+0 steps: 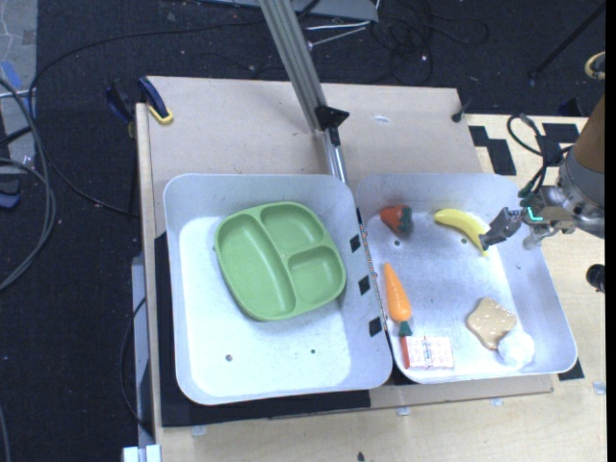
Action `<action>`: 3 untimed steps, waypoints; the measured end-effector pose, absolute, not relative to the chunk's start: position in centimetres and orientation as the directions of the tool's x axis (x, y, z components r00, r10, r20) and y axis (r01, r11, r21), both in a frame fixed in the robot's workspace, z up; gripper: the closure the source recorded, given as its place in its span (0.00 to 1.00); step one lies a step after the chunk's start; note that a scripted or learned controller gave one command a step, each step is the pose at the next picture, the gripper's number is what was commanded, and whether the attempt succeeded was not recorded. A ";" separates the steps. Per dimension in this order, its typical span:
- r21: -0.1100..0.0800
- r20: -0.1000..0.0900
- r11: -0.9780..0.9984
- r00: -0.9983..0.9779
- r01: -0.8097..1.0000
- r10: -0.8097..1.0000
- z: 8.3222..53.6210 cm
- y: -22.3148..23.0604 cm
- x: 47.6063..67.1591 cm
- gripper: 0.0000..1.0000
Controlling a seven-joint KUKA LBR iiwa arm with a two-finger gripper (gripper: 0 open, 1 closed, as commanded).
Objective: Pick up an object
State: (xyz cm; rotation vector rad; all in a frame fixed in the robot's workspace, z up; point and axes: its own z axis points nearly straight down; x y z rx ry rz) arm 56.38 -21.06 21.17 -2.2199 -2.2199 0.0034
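A grey robot arm reaches in from the right over a wooden tabletop [404, 123] carrying two shallow white bins side by side, its pincer [502, 227] hovering above the upper right part of the right bin [539, 287], just beside the near end of a yellow banana [460, 224]. The dark fingers appear slightly parted and nothing can be seen held between them, though the detail is small at this distance. The banana lies on the bin floor, curving toward the pincer tip; whether the two touch cannot be told. To its left sits a small red and green toy vegetable [396, 218]. Along the bin's left side lies an orange carrot [396, 295] pointing toward a red and white box [426, 352] at the front edge. Near the front right corner rest a tan slice of toast [491, 322] and, just beside it, a white rounded object [516, 348]. The left bin [192, 354] holds a green divided plate [280, 258], tilted slightly askew, well apart from the arm.
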 end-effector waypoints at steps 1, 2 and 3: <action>0.000 -0.001 0.001 -0.001 1.000 1.000 21.3 -21.1 56.5 0.00; -0.005 0.001 0.000 0.000 1.000 1.000 14.9 -20.7 56.3 0.00; -0.003 0.001 0.000 0.000 1.000 1.000 9.6 -20.6 56.3 0.00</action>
